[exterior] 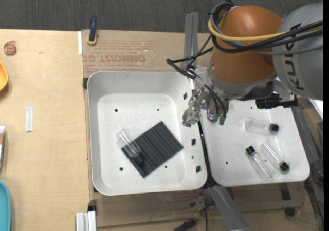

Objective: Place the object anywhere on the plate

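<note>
Over the seam between the two bins, my gripper hangs near the left bin's right wall; can't tell the jaw state, wrist blocks it. One vial already lies across the black ribbed plate at that bin's bottom centre. Three more vials sit in the right bin's lower right corner. Probably between picks. Next: swing right, drop onto a vial, grip its body.
</note>
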You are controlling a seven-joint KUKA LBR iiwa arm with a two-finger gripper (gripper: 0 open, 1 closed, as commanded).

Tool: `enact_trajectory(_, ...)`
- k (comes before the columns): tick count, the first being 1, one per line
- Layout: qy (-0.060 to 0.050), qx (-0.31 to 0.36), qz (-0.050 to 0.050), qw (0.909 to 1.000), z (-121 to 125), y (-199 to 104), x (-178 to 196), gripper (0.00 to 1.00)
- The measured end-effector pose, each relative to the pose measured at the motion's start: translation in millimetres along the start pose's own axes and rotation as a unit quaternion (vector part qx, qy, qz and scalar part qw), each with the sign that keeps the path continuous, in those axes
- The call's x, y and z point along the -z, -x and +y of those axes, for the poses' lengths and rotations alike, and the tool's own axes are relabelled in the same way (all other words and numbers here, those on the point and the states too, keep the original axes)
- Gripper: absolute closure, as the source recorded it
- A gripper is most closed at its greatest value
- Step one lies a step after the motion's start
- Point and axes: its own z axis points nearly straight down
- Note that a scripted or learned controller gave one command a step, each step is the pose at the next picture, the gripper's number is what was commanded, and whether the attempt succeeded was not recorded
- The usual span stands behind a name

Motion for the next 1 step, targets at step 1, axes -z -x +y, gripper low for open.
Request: enact_trajectory(1, 0.000, 0.000, 0.000, 1.0000, 0.0, 0.0, 0.0, 0.00)
